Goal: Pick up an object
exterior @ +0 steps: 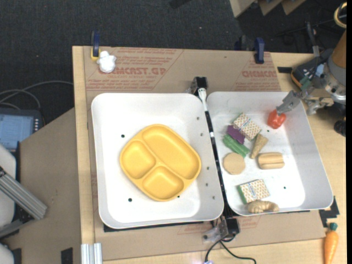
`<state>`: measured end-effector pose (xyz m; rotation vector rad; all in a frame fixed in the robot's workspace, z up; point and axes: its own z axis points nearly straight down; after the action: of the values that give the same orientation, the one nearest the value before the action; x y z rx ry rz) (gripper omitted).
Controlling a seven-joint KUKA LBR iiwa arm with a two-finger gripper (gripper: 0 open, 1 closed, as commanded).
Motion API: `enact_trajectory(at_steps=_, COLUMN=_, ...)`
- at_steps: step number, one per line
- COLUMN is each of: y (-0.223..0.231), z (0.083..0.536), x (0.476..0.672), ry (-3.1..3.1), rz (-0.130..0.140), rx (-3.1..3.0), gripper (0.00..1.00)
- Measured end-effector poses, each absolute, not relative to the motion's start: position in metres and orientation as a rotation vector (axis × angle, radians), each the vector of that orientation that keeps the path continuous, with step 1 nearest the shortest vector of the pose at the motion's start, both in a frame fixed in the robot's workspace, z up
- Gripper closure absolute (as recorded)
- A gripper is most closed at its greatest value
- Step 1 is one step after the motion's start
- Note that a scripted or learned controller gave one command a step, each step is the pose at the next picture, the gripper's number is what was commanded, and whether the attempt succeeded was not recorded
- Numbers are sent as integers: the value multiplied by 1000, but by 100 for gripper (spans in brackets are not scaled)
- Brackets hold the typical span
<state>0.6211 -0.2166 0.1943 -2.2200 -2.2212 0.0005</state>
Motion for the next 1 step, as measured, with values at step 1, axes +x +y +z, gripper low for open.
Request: enact_trajectory(at_steps=1, y=-217, z=81, x=627, ry=-2217, rz=-12, rx=-2206, gripper=0)
